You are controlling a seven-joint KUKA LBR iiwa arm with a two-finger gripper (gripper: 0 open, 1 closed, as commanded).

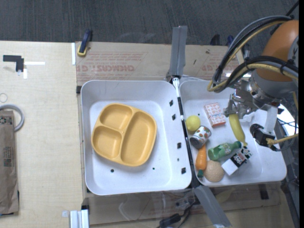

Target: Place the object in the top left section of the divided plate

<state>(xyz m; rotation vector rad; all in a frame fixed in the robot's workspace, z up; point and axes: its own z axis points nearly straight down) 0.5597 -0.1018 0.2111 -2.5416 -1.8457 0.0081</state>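
The arm (273, 75) is grey metal with a rounded orange band (284, 39) above the wrist. Black and yellow cables (242, 39) loop beside the band. Below it sit silvery blocks and a black fitting (259, 133).

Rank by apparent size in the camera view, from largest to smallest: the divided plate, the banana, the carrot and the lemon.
1. divided plate, clearly the largest.
2. banana and carrot: they look about equally long, and the arm partly hides the banana's top end, so I do not rank them.
3. lemon, the smallest.
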